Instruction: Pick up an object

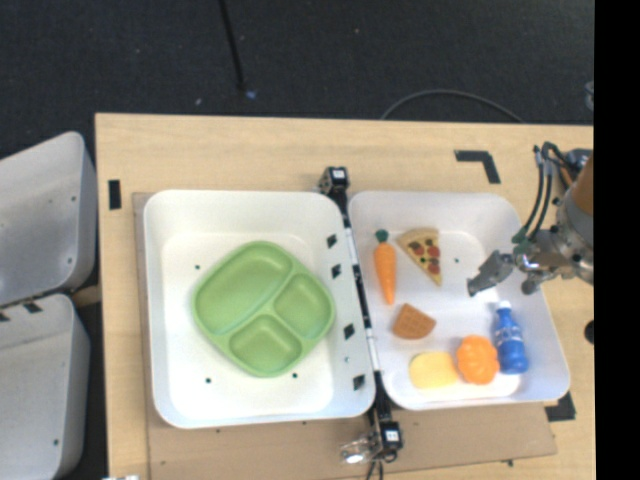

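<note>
The tool [497,273], whose grip I cannot tell, hangs at three o'clock above the blue bottle [508,338], which could roll into the orange fruit [478,359].

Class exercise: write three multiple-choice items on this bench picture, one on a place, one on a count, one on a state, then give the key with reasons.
1. Where does the green three-compartment plastic plate lie?
A. left bin
B. right bin
C. bench

2. How many toy foods and bottles lie in the right bin?
A. three
B. six
C. nine

3. How does the small blue plastic bottle sit?
A. between the tool's fingers
B. on the bin floor
C. on the plate

Key: A, the plate fills the left white bin; B, six items lie in the right white bin; B, the bottle lies below the tool.
</note>
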Robot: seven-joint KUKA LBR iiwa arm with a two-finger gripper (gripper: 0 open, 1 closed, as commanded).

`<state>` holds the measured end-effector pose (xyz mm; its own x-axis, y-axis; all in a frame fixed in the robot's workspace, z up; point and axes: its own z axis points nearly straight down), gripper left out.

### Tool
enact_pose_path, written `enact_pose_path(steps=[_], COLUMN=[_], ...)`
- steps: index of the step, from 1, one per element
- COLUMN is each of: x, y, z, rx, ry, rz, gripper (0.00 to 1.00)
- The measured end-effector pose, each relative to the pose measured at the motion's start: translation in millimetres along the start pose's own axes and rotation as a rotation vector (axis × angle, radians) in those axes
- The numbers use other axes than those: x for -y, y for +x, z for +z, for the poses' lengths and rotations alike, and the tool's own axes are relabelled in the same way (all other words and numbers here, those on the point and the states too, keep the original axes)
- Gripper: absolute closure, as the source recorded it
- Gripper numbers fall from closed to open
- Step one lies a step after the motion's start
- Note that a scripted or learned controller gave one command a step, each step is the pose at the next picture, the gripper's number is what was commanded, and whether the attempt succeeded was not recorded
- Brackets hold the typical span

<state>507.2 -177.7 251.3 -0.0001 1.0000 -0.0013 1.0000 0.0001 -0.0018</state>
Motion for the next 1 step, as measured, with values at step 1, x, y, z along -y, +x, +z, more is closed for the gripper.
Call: enact_pose_path(steps=[1], x=[2.6], y=[-1.7], z=[63.3], rx=[-0.001], ry=[0.003], rz=[0.001], gripper=[0.00])
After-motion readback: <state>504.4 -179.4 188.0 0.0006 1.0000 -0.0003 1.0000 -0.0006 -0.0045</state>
